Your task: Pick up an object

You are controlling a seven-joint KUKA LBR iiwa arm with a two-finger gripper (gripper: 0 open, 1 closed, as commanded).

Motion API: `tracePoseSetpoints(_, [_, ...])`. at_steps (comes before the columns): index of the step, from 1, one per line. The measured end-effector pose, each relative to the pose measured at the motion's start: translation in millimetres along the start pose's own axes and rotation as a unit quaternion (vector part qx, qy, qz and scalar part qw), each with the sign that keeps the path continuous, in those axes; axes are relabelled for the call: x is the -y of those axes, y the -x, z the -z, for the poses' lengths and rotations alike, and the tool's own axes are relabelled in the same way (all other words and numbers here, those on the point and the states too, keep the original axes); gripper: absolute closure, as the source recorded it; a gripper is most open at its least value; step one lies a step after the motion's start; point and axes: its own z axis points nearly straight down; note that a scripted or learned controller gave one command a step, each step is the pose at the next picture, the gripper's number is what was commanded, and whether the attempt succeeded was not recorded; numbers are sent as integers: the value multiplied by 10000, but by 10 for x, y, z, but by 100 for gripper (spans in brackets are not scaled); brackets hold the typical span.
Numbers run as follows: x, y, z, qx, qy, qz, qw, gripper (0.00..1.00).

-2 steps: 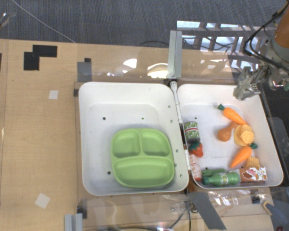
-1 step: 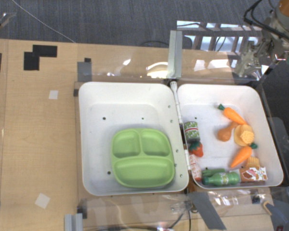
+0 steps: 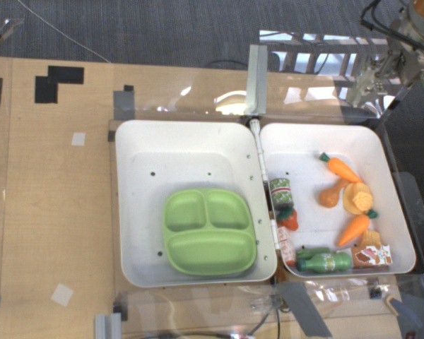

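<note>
A: Arm? Gripper (image 3: 373, 83) sits up top right, past the far rim of the right bin (image 3: 381, 147), above the bench. Finger state: cannot tell, too cluttered.

B: Objects?

A: All in the right bin. Green bottle (image 3: 325, 261) lies flat along the near wall, long axis left-right, cap to the left. Upper carrot (image 3: 339, 167) runs diagonally, green end up-left. Lower carrot (image 3: 354, 229) tilts the other way, narrow tip down-left. Small can (image 3: 280, 191) against the left wall, strawberry (image 3: 290, 219) just below it. Carton (image 3: 373, 256) in the near right corner.

B: Labels?

A: Print on can, bottle, carton, all too small to read. Left bin (image 3: 134, 189) holds a green divided plate (image 3: 208, 230), three compartments
</note>
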Motion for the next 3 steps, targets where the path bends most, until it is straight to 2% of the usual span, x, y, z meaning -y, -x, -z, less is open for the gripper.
tracePoseSetpoints(1, [723,-53,-63,-70,6,1225,9924,100])
tracePoseSetpoints(2, [393,-887,-563,-95,22,1018,9948,100])
tracePoseSetpoints(3, [96,-197,-30,-48,13,1017,9948,100])
